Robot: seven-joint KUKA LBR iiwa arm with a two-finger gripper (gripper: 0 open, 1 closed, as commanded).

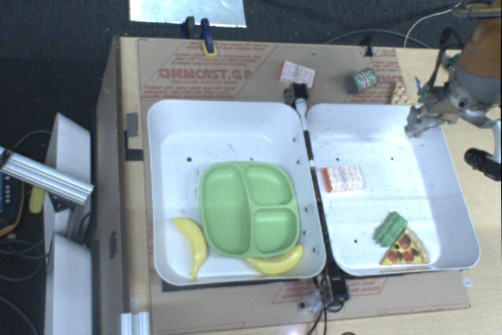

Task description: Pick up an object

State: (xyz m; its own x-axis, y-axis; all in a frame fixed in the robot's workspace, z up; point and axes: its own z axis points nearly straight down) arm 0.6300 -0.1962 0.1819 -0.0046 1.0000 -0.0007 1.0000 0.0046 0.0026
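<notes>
Gripper (418, 121) sits over the right bin's (459, 192) far right corner; I cannot tell its state. Nearest pick is the red-and-white packet (343, 178), lying toward the divider, long axis across the bin; pizza slice (406, 249) sits nearer the front.

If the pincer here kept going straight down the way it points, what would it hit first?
Most likely the bare white floor of the right bin, near its far right corner. The pincer hangs there pointing down, well away from the red-and-white packet. Its height above the bin is hard to judge from this slanted view.
</notes>
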